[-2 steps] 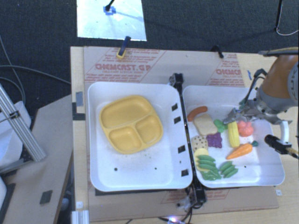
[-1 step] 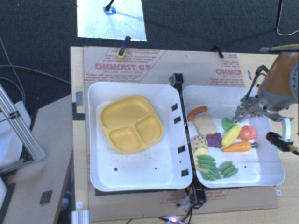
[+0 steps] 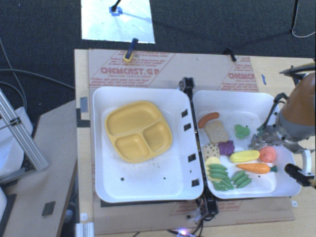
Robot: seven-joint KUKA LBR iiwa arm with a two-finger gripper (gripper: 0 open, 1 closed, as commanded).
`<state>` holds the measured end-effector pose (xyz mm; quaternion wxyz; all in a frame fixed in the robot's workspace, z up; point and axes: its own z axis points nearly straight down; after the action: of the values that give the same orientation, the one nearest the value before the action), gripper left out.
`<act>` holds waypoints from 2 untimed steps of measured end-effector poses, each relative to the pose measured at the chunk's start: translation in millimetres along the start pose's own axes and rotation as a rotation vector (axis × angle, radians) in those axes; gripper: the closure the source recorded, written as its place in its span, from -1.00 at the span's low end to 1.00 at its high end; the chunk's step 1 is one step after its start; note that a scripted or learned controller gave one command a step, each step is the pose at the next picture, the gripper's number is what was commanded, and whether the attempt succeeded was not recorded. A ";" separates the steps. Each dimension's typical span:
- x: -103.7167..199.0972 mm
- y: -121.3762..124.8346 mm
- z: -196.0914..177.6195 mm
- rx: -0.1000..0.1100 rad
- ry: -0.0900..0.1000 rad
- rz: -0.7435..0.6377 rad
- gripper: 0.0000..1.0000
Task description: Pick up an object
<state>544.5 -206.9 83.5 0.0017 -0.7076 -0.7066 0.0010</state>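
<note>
Camera view: two bins, one yellow tray, two pea pods; fingers' state unclear.

So the right bin has all the toy food: a red sausage up top-left, a bread slice below it, broccoli, purple grapes, a yellow corn cob, an orange carrot, a tomato and green pea pods near the front.

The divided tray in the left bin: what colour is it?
Yellow; the divided tray shows clearly in the camera view.
</note>
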 end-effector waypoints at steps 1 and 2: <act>0.4 2.7 -1.0 -0.006 -0.002 -0.002 -1.00; 31.8 54.1 -1.9 -0.010 -0.002 -0.010 -1.00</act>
<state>598.6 -175.2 85.2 -0.0024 -0.7040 -0.7102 -0.0018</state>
